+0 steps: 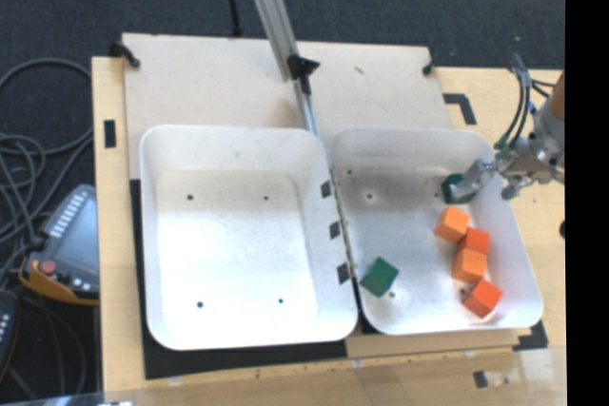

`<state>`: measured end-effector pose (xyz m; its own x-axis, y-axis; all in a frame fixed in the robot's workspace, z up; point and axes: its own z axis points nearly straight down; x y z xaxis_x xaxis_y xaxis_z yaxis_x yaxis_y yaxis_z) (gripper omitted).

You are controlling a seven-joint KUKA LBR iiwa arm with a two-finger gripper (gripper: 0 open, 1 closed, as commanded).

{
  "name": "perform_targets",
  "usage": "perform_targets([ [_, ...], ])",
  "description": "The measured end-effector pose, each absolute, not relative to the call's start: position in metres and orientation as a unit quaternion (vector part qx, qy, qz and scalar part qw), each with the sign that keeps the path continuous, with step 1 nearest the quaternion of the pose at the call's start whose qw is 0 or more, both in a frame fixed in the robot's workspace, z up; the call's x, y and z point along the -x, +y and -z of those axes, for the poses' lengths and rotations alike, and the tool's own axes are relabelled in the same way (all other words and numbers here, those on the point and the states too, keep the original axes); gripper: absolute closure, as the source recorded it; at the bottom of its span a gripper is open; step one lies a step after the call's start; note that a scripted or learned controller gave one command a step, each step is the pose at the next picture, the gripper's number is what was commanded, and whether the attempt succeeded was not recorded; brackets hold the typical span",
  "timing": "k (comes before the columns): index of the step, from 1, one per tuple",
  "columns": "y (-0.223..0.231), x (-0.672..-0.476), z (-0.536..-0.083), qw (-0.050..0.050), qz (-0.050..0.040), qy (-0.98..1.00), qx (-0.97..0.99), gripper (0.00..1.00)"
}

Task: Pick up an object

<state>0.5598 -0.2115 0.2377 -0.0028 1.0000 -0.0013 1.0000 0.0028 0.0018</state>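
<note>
The right bin (409,152) holds several orange blocks in a line down its right side, from the top one (453,223) to the bottom one (482,297). A green cube (379,277) lies near the bin's front left corner. A small dark green block (452,188) sits by the upper right wall. My gripper (493,183) reaches in over the bin's right rim, just right of that dark green block. Its fingers (475,176) stand apart and open. The left finger's tip is touching or nearly touching the dark green block, and nothing sits between the fingers.
The left bin (238,147) stands beside the right one, sharing a middle rim. A slanted aluminium pole (271,5) rises behind the bins. Cables and a pendant (62,242) lie off the bench at left.
</note>
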Motion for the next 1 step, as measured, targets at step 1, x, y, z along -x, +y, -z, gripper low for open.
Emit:
perform_targets([
  [1,-0.1862,-0.5314,-0.3377,0.005,-0.0025,0.709,-0.705,0.00],
])
